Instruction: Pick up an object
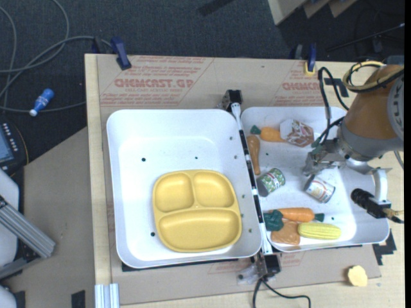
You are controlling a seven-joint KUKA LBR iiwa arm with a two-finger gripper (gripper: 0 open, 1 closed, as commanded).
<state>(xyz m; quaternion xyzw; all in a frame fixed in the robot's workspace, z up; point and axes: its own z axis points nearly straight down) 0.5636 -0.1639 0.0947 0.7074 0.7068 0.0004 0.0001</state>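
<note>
- A yellow lump [357,275] lies on the bench [192,76], just outside the right bin's near corner.
- Along the near wall of the right bin [369,236] sit a corn cob [319,231], an orange piece [286,235] touching it, a carrot [297,214] with a green top [273,220], all crowded together against that wall.
- In the left bin [128,172] a yellow tray [196,210] with three compartments lies toward the near side; bare white floor shows beyond it and to its left.
- A silver can [319,189] lies tilted on its side in the middle of the right bin, just beside the gripper's tips on their near side; whether they touch it cannot be told.
- A green can [271,180] lies left of it, near the divider between the bins, with bare floor between the two cans.
- The gripper [320,163] hangs over the right bin's centre, pointing down; how far its fingers are spread cannot be told, and nothing is seen between them.
- A second carrot [254,154] lies along the divider wall.
- Farther back, a small carrot [271,134] and a pink-and-white packet [298,133] sit near the far wall, the packet just beyond the gripper.
- The arm [376,117] covers the bin's right side.
- On the floor far left lies a blue bottle [42,101].
</note>
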